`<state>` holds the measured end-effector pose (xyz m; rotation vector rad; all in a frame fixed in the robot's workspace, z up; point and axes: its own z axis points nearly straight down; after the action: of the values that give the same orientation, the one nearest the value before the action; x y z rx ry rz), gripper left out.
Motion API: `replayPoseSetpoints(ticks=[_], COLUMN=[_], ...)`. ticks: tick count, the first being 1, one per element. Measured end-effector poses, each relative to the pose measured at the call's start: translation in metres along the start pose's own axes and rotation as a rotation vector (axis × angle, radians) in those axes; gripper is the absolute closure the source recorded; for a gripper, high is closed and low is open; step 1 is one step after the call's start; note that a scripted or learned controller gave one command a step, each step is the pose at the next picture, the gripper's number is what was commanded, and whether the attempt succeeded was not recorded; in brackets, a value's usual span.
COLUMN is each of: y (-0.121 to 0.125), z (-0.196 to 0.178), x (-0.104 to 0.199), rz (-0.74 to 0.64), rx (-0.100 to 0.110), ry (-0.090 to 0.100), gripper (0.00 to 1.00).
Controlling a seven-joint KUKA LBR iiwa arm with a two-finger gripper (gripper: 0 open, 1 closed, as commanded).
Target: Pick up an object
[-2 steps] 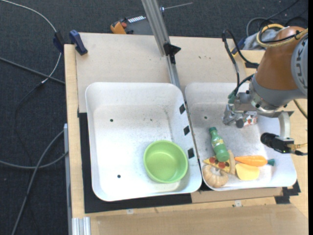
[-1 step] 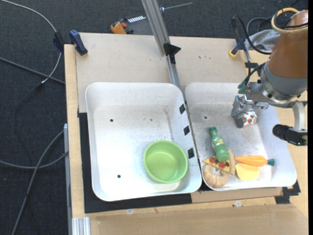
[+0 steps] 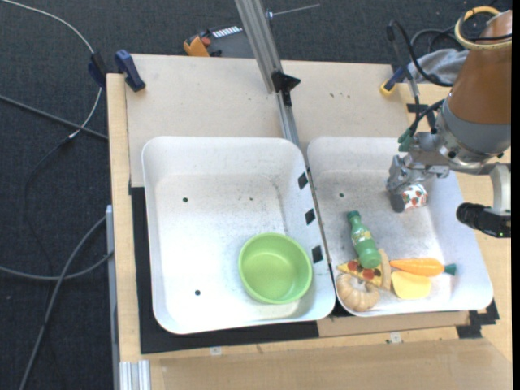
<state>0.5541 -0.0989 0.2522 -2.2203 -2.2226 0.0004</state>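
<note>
My gripper (image 3: 404,192) hangs over the upper middle of the right bin (image 3: 455,242), below the grey and orange arm. A small white object with red spots (image 3: 416,195) sits right against the gripper's tip, on its right side. Whether it is gripped or just touching, I cannot tell. Lower in the same bin lie a green bottle (image 3: 363,239), an orange carrot (image 3: 418,266), a yellow block (image 3: 411,287), a pizza slice (image 3: 361,270) and a tan pastry (image 3: 358,294), bunched near the front edge.
The left bin (image 3: 175,218) holds a green bowl (image 3: 275,267) at its front right. A metal pole (image 3: 262,39) slants down to the gap between the bins. Blue clamps (image 3: 130,69) grip the bench's back corners, and cables trail over the dark floor.
</note>
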Motion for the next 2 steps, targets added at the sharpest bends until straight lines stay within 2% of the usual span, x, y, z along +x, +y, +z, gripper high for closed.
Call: replayPoseSetpoints(ticks=[2], y=[0.035], z=[0.020], x=[0.093], rz=[-0.003], rx=[0.002], ry=[0.000], gripper=[1.00])
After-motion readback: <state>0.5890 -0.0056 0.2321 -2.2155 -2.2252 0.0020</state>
